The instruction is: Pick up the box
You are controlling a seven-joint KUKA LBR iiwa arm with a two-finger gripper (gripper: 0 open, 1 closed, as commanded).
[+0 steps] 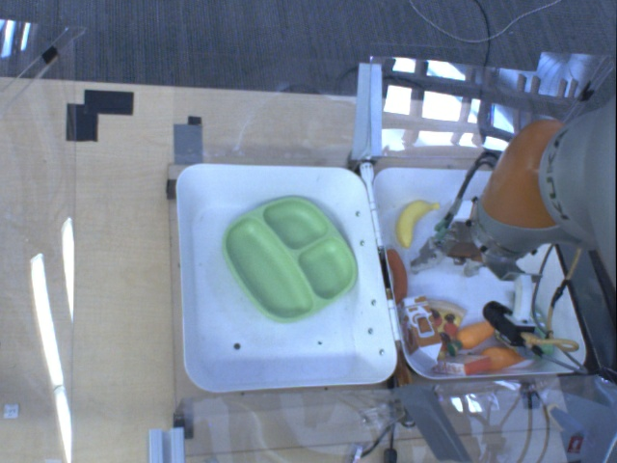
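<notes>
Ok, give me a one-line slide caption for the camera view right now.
Arm poised over the right bin, near a banana and box; green divided plate in the left bin.

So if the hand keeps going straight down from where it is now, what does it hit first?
Probably bare floor of the right bin, under the hand. The banana sits up-left and the box nearer the camera, though depth is hard to judge.

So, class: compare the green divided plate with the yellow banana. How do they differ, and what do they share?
Colour: the green divided plate is green, the banana yellow.
Size: the plate is far bigger than the banana.
Place: the plate lies in the left bin, the banana in the right bin.
Shape: the plate is broad with three compartments, the banana slim and curved.
Shared: each rests on a white bin floor.
</notes>
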